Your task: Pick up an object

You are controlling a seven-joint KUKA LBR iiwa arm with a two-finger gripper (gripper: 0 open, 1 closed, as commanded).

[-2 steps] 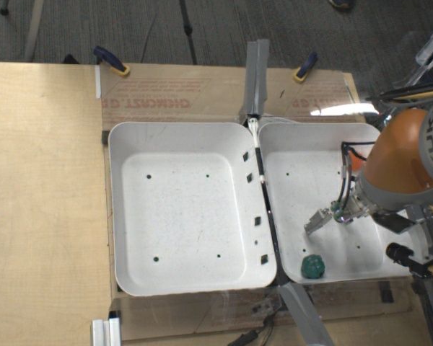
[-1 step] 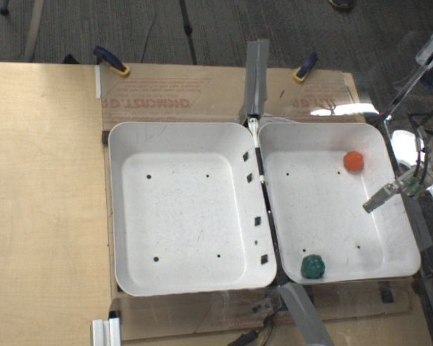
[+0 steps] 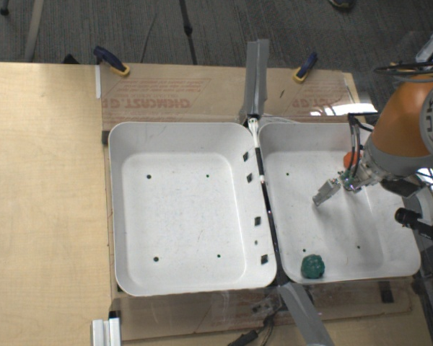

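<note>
Ball [image 3: 312, 267]: lay untouched in your right bin [image 3: 390, 265].
Claw [image 3: 323, 194]: hovered apart from it; spread or pressed together, cannot tell.
Left: your whole pick.

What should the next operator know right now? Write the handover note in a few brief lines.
Tool: above the right bin, toward its middle, nothing seen in it; whether it is open or shut cannot be told.
Object: a green ball lies near the right bin's front left corner, apart from the tool.
Left bin: beside it.
Done: no pick yet.
Left: bring the tool to the ball, grasp and lift.
</note>
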